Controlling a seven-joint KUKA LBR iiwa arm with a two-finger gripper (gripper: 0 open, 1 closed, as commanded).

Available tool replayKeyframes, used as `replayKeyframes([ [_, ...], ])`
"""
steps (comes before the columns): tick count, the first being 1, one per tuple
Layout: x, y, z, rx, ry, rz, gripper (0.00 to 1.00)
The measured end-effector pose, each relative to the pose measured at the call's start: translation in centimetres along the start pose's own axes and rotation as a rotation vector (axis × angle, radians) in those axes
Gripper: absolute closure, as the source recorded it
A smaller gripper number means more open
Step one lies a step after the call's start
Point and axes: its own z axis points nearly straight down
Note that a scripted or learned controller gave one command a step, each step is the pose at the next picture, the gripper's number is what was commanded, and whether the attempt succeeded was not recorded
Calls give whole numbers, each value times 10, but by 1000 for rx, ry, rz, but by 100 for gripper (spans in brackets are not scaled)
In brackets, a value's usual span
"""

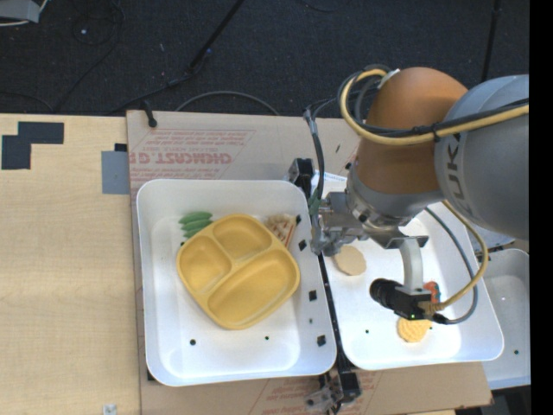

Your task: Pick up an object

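Robotics lab: arm (432,145), bins (164,232), loose cables (216,24).

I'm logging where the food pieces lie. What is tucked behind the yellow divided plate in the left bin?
Behind the yellow plate, a green piece and a tan piece poke out; the plate's rim covers their near parts.

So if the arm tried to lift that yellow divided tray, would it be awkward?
Probably. The yellow divided tray looks like rigid moulded plastic, so it should keep its shape and feel light. It is broad and shallow, so a pinch on one rim may let it tilt or slip.
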Motion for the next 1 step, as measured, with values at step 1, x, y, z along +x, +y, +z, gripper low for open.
replayKeyframes([
  [1, 57, -6, 3, -1, 0, -1, 100],
])
